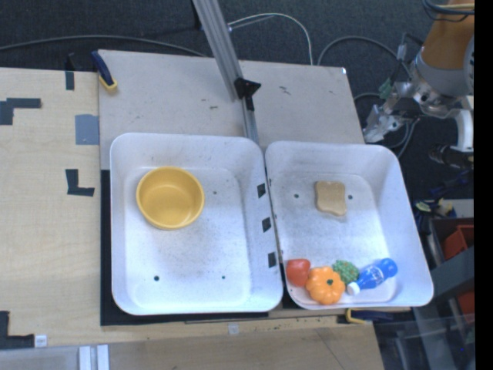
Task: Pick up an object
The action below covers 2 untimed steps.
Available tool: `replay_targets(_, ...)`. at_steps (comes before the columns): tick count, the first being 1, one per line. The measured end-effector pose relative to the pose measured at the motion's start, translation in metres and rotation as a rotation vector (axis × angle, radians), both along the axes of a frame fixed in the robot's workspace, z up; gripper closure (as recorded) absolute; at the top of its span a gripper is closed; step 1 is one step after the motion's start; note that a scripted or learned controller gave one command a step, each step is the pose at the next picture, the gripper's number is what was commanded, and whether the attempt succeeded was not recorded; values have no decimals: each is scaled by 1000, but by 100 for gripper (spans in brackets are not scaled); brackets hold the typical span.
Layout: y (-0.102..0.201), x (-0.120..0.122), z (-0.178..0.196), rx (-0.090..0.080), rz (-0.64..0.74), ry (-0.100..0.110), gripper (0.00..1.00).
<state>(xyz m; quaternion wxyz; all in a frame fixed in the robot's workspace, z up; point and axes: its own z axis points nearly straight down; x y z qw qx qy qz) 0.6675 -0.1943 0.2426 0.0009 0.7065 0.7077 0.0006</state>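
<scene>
The right bin (400, 199) holds a tan bread slice (331, 197) near its middle. Along its near edge lie a red tomato (297, 270), an orange pumpkin (325, 285), a green vegetable piece (346, 270) and a blue bottle (373, 275). A yellow bowl (170, 197) sits in the left bin (123, 230). My gripper (379, 123) hangs off the far right corner of the right bin, above the bench edge, well away from all the objects. Nothing shows between its fingers.
A grey metal pole (223, 45) slants from the top down to the gap between the bins. A blue and yellow clamp (104, 70) lies at the board's far left corner. Cables (308, 33) run behind the bins, and clutter crowds the right side.
</scene>
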Motion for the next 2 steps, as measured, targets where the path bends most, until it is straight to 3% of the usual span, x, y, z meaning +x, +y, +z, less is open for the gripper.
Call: replay_targets(2,80,-42,-12,1,2,5,100)
